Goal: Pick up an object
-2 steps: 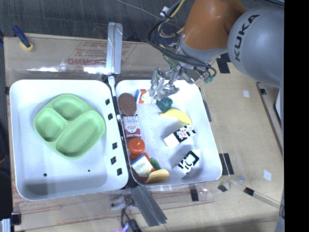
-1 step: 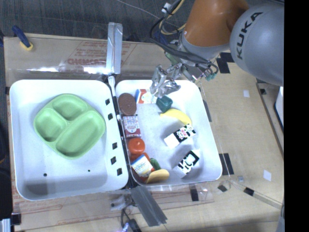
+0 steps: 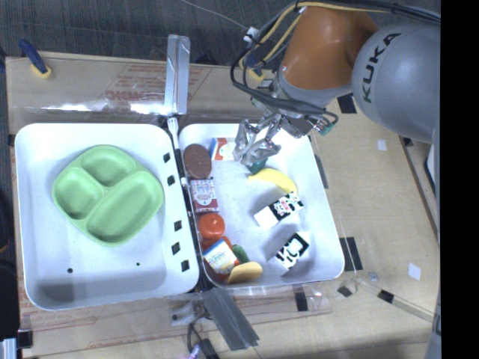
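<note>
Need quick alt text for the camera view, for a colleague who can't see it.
The arm's hand hovers at the right bin's far end, just above a yellow banana, among small toy foods. The left bin holds a green divided plate.

Light is even and fairly bright, whitening the two bins, with a soft shadow in the near left corner of the left bin (image 3: pixel 45 290). The picture is slightly soft and grainy; small labels beside the green divided plate (image 3: pixel 108 193) blur.

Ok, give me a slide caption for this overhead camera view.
KUKA arm's tool hovers above the banana in the right bin; a green divided plate sits in the left bin.
</note>
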`<state>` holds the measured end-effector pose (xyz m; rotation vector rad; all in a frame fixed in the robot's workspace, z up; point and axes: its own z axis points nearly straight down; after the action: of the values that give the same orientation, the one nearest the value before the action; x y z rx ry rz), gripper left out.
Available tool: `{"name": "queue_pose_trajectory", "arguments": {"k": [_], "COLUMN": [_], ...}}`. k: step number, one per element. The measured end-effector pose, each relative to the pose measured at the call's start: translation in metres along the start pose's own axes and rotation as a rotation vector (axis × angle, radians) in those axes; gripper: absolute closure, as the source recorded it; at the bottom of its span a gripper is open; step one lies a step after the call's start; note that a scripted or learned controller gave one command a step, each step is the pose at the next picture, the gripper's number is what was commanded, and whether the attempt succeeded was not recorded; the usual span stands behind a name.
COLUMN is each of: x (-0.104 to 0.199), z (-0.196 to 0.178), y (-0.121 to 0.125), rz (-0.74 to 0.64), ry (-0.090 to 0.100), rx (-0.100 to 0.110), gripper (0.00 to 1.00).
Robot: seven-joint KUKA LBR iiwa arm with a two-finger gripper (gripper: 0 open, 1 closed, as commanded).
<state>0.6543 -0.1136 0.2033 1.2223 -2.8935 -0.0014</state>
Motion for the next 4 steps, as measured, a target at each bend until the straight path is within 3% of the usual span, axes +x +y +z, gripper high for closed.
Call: {"name": "queue_pose_trajectory", "arguments": {"k": [1, 2, 3, 4], "x": [0.001, 0.025, -0.023, 0.065], "z": [0.007, -0.004, 0.011, 0.051], "y": [0.003, -0.03, 0.018, -0.053], "rz": [-0.163, -0.245, -0.353, -0.581], "ry": [0.0, -0.003, -0.001, -0.001], "rx": [0.0, 0.006, 0.0, 0.002], "gripper": [1.0, 1.0, 1.0, 1.0]}}
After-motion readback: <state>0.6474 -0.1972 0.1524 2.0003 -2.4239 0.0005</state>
